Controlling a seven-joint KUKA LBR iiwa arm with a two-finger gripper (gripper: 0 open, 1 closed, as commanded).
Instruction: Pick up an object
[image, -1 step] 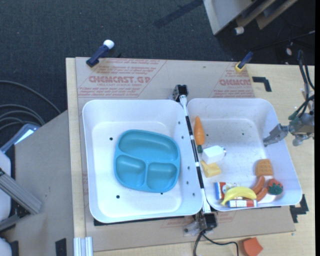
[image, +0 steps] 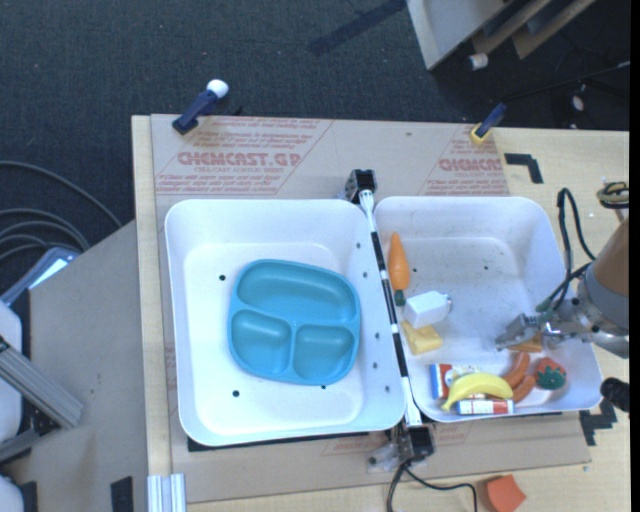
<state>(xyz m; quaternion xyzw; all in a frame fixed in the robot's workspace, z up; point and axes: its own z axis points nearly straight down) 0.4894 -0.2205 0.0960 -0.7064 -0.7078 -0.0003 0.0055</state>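
Observation:
The right bin (image: 470, 235) holds an orange carrot (image: 399, 262) by its left wall, a white block (image: 428, 304), a yellow wedge (image: 423, 340), a banana (image: 478, 386) lying over a red and white box (image: 441, 378), an orange sausage (image: 518, 370) and a red fruit with a green top (image: 549, 376). My gripper (image: 522, 331) reaches in from the right, low over the bin's right half, just above the sausage and to the right of the white block. Nothing can be made out held in it.
The left bin (image: 190, 300) carries a blue divided plate (image: 294, 320). A black cable (image: 566, 225) loops over the right bin's far right corner. Clamps sit at the bench's back edge (image: 200, 105) (image: 488, 122). An orange block (image: 505, 491) lies at the front.

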